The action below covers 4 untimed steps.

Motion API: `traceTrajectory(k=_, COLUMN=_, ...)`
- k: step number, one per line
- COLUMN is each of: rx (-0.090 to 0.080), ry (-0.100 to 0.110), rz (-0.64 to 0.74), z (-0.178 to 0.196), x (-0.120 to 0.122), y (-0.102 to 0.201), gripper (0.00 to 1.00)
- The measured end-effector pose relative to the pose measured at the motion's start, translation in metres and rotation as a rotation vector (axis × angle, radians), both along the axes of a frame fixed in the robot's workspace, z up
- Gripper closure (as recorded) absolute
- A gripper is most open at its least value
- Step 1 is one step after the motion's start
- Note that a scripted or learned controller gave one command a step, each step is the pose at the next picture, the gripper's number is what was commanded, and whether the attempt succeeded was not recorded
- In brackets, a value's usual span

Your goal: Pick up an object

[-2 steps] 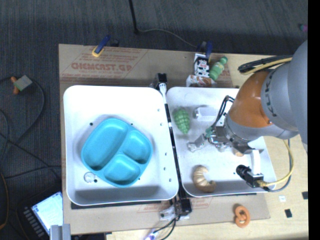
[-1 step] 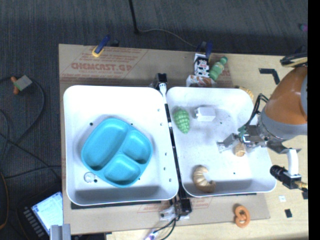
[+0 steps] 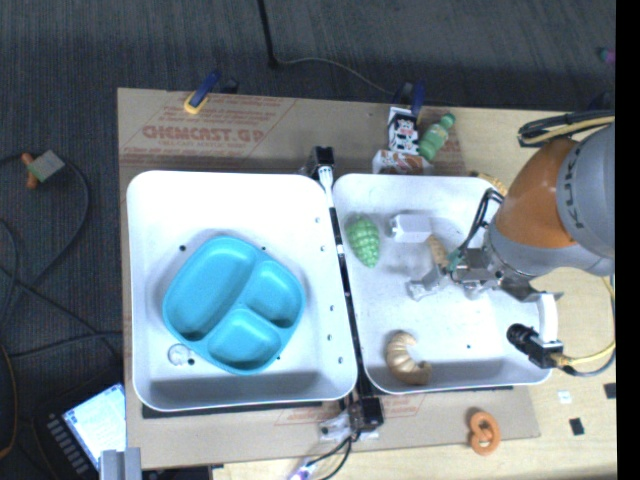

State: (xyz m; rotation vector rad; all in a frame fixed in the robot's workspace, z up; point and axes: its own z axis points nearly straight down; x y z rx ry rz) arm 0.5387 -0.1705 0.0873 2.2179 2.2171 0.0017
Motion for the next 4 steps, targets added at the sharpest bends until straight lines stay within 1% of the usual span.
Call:
traceTrajectory(k=1, rx=0.000, ry=-0.003, rz=0.000, z=0.000, x=-0.053, y=0.065, gripper=0.00)
traceTrajectory(k=2, rx=-0.003, ry=-0.008, rz=-0.002, z=0.011, x=-0.051, y=0.064, gripper=1.00)
traceTrajectory(k=3, rx=0.003, ry=0.000, rz=0.001, z=0.000, x=-0.011, y=0.006, gripper=1.00)
traceTrajectory(k=4, rx=0.000, ry=0.003, rz=0.001, z=0.073, x=0.087, y=-0.016, gripper=1.00)
